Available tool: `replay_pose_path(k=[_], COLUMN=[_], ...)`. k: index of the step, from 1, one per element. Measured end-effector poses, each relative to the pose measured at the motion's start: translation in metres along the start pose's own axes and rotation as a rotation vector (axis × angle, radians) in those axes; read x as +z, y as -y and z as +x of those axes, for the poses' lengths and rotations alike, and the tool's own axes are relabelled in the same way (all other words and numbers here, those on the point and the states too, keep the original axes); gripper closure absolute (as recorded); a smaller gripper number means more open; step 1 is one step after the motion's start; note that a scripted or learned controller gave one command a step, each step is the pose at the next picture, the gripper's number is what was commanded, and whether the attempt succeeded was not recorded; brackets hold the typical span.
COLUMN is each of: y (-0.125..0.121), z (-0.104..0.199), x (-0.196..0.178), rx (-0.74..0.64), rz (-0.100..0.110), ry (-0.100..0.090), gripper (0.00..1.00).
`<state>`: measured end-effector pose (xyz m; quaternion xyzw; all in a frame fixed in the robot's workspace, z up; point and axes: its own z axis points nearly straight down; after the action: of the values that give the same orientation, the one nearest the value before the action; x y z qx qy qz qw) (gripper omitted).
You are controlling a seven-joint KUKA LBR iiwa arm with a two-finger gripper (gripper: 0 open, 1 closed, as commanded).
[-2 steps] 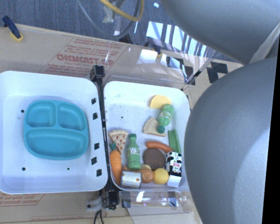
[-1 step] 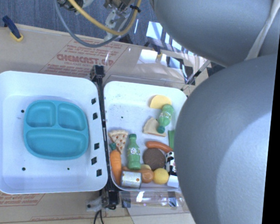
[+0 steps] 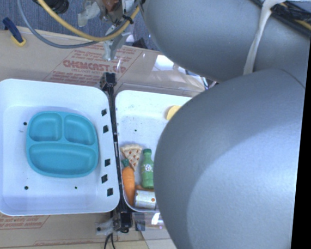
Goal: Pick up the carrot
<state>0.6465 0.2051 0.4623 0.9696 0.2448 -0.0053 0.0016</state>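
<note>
Orange carrot (image 3: 128,185) lies at the lower middle of the frame, along the right bin's (image 3: 141,106) left wall.
Its long axis runs top to bottom, green end upward. The gripper (image 3: 109,4) sits at the upper left, well apart; how far it is open I cannot tell. The risk: the green bottle (image 3: 147,168), the pizza slice (image 3: 131,154) and the wall crowd the carrot and could block a finger.

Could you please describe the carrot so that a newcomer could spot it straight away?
Look in the right-hand white bin, along its left wall near the front corner. The carrot lies there lengthwise, beside a green bottle and below a pizza slice; it alone is orange and tapered.
</note>
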Motion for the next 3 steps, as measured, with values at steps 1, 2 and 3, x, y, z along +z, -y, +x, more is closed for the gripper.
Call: replay_pose_path(k=[1,2,3], y=[0.012,0.017,0.003], z=[0.006,-0.009,-0.016], x=[0.047,0.188,0.253], rx=[0.202,0.284,0.281], rz=[0.001,0.001,0.002], ry=[0.002,0.014,0.008], gripper=[0.0,0.0,0.0])
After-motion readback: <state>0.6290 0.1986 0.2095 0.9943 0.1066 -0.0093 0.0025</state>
